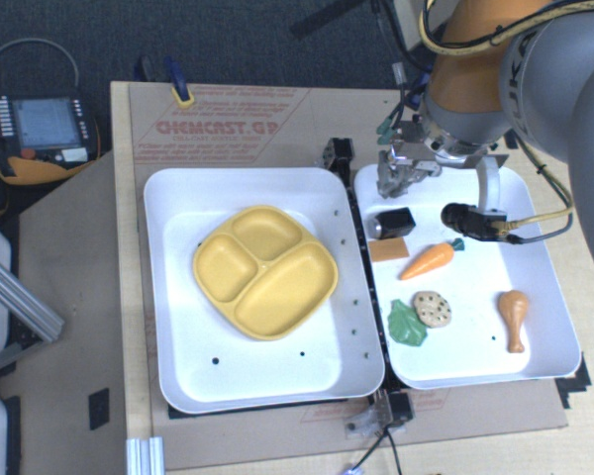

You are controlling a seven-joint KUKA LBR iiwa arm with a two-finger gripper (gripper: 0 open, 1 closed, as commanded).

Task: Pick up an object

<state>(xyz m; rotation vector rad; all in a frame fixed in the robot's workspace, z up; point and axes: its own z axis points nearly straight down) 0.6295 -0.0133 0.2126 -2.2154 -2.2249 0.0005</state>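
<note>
The right bin (pixel 544 354) holds several small items. An orange carrot (pixel 431 258) lies near its middle, with a tan block (pixel 388 250) to its left and a black and grey piece (pixel 389 223) above that block. A speckled cookie (pixel 432 309) rests against a green leaf (pixel 406 325). At the right lies a brown drumstick (pixel 514 320). My gripper (pixel 398 178) hangs over the bin's far left corner, just above the black and grey piece, with nothing visibly between its fingers.
The left bin (pixel 178 344) carries a yellow divided plate (pixel 265 270). A black cylinder (pixel 472 221) on a cable juts from the arm over the right bin's upper middle. The arm's orange band (pixel 480 52) looms above the far right corner.
</note>
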